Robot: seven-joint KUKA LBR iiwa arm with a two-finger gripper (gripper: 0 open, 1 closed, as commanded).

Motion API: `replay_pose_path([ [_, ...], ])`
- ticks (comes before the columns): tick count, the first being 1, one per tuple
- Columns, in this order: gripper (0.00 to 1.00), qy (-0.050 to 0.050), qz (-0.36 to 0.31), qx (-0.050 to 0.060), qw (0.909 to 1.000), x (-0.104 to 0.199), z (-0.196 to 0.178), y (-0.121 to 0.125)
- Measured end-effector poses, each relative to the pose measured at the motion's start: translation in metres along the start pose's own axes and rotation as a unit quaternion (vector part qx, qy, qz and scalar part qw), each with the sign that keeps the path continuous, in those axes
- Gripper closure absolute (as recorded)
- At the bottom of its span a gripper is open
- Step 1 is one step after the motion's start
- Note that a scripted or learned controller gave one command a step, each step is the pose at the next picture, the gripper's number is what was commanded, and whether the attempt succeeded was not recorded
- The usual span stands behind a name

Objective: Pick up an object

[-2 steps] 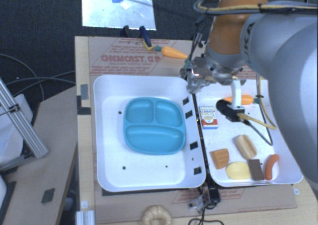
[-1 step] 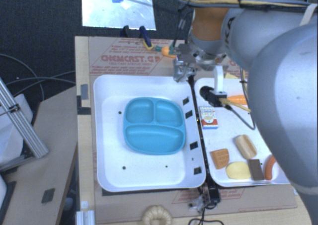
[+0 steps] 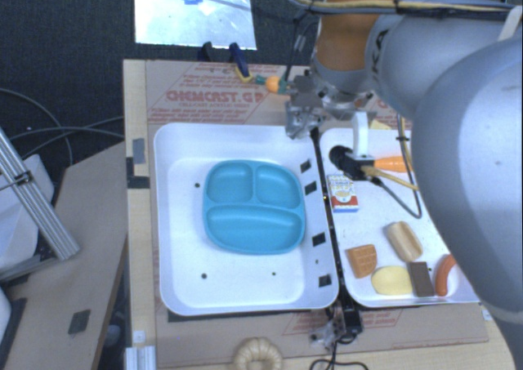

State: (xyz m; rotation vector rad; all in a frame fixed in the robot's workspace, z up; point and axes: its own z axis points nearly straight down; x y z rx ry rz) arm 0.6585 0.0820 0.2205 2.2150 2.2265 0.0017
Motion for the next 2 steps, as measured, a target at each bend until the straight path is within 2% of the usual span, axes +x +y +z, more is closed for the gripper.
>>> replay_pose_path([
  [1,1.00,0.000,-0.001,-0.001,1.0000,0.003,-0.014,0.006],
  [2,1.00,0.000,0.000,0.000,1.0000,0.003,0.005,0.003],
])
